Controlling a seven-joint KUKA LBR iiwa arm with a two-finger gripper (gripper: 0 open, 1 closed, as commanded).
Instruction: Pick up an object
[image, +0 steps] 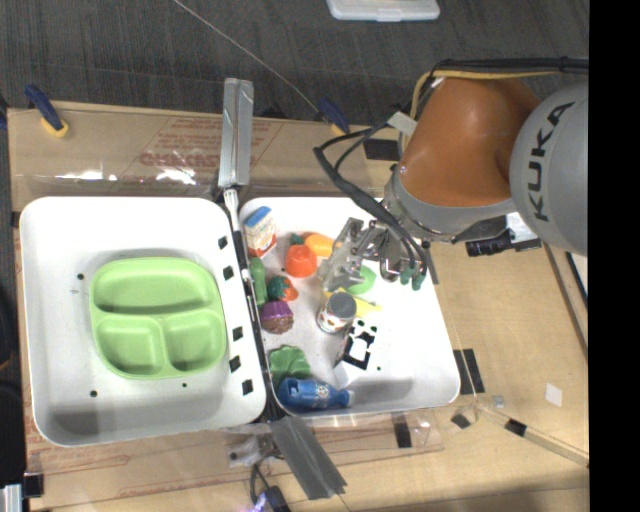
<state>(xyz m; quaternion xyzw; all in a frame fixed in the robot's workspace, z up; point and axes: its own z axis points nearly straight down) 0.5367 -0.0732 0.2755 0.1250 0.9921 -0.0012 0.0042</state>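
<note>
- Grey arm (560, 170) with its orange band reaches in from the right over the right white bin (425, 375).
- Its end effector (347, 268) hangs just above a small silver-lidded jar (336, 312); whether it is apart or together cannot be told.
- Left white bin (50, 300) holds a green divided plastic tray (157, 317).

Mounted above the bench (500, 330), fixed, looking down at a slant; near enough to take in both white bins side by side, left bin (45, 300) and right bin (425, 345), with dark floor along the top and the arm (480, 140) entering from the right
</note>
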